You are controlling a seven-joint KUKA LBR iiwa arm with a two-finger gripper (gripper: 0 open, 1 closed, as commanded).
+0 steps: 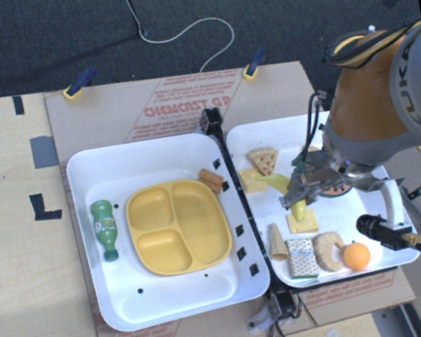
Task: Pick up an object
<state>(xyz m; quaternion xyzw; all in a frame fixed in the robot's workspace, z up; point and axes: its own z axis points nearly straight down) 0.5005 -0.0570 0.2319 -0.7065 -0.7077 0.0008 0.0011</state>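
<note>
Cardboard [184,104] under both bins, red print "CHEMCAST GP"; fingers [299,198] over right bin [385,254], grip state unclear.

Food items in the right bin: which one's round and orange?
The orange ball in the right bin's near corner, beside the bagel-like ring. The other pieces there are yellow, tan or pale, and most are wedge or block shaped.

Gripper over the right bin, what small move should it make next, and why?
Probably a short straight descent. The gripper hangs in the right bin over the yellow-green piece next to the cheese slice. Nothing can be seen held between its fingers, so lowering onto that piece looks like the nearest way to a pick.
</note>
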